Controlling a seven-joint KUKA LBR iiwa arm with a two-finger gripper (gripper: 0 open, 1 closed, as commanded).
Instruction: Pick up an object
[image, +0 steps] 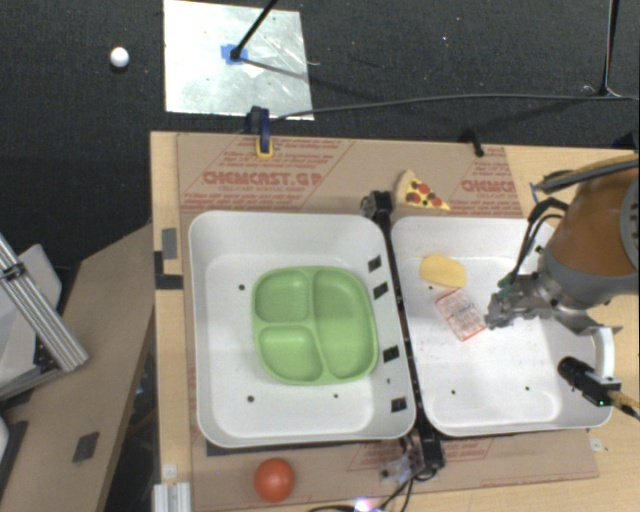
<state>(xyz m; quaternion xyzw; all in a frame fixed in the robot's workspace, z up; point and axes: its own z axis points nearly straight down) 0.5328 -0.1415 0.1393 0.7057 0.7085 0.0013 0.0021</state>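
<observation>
In the right bin lie a yellow rounded piece and, just below it, a small clear packet with red print. My gripper hangs low over the right bin, just right of the packet, at the end of the grey arm with its orange band. I see nothing held in it. The left bin holds a green divided plate.
A pizza-slice toy lies on the bench behind the bins. A red-orange ball sits in front of the left bin. A blue clamp stands at the back edge. Black clips line the seam between the bins.
</observation>
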